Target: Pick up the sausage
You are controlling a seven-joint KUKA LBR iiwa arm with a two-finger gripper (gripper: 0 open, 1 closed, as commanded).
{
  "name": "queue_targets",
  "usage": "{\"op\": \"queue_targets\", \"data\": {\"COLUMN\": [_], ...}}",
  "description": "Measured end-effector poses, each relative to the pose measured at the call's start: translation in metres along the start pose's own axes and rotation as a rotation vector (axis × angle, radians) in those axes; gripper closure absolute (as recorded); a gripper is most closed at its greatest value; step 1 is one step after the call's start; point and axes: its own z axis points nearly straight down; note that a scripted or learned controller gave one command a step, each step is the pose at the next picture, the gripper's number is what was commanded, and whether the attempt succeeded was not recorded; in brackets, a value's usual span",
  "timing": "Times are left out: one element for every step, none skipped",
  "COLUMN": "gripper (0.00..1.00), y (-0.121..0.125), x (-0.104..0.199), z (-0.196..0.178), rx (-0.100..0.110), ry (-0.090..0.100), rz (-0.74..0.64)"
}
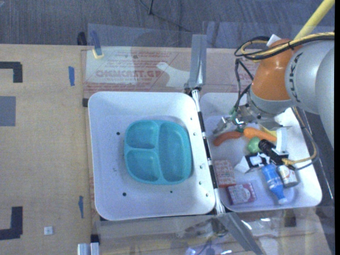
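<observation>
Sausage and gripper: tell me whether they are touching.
Cannot tell. In the camera view the gripper sits right above the sausage's upper end, but the slanted angle shows neither contact nor a gap plainly.

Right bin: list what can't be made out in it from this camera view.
- Gripper: the wrist above hides it, so the fingers' state is unreadable.
- Sausage: its right end runs under the clutter; whether anything grips it is unclear.
- Packets near the bin's front: print too small to read.
- Right bin: the arm covers its far corner.
</observation>
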Motion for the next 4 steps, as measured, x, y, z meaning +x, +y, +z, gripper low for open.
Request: {"op": "queue_targets", "data": {"gripper": [0.0, 1.0, 0.0, 0.0], "y": [-0.026, -0.025, -0.025, -0.06], "x": [-0.002, -0.007, -0.007, 0.007], "z": [0.0, -0.012, -0.012, -0.001], "rx": [0.002, -0.004, -0.003, 0.001], "ry": [0.002, -0.003, -0.003, 0.001], "rz": [0.04, 0.046, 0.045, 0.251]}}
